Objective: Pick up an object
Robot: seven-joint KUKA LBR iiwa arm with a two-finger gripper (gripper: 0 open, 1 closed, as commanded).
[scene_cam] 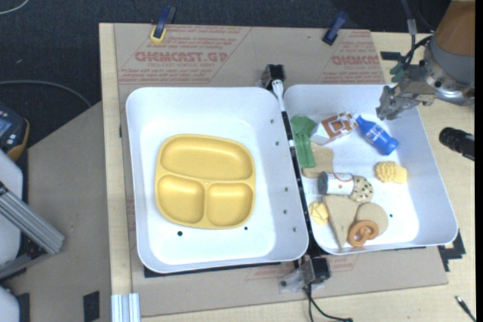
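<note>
Directly beside the gripper (392, 103) (finger state indeterminate) lay the blue bottle (376, 134); the arm (453, 49) angled down toward it.

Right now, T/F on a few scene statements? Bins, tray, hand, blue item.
1. The yellow divided tray lies in the left bin. True.
2. The hand hangs over the left bin. False: it is over the right bin, near its far right corner.
3. The blue bottle lies in the right bin, just below the hand in the picture. True.
4. The green toy sits in the yellow tray. False: it lies in the right bin, along its left wall.
5. The pretzel rests near the right bin's front edge. True.
</note>
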